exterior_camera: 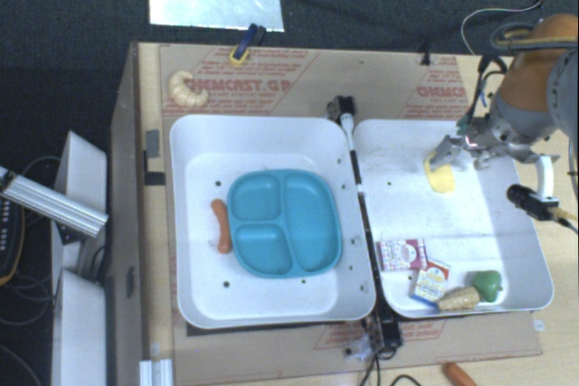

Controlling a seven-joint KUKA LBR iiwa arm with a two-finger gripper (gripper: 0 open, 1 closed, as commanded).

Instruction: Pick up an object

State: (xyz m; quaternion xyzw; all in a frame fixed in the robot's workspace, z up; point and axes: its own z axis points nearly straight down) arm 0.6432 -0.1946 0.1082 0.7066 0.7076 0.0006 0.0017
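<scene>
Yellow object (441,180) right bin (398,221), partly hidden under claw (445,153); grip unclear.

Grey arm with orange band (536,81): cut off by the right edge; upper links out of frame.
Two-finger gripper (443,155): finger spacing too blurred to tell.
Orange sausage-shaped piece on the bench (460,372): clipped by the bottom edge.
Small printed cartons (414,265): lettering too small to read.
Black device at far left (9,235): cut off by the left edge.
</scene>
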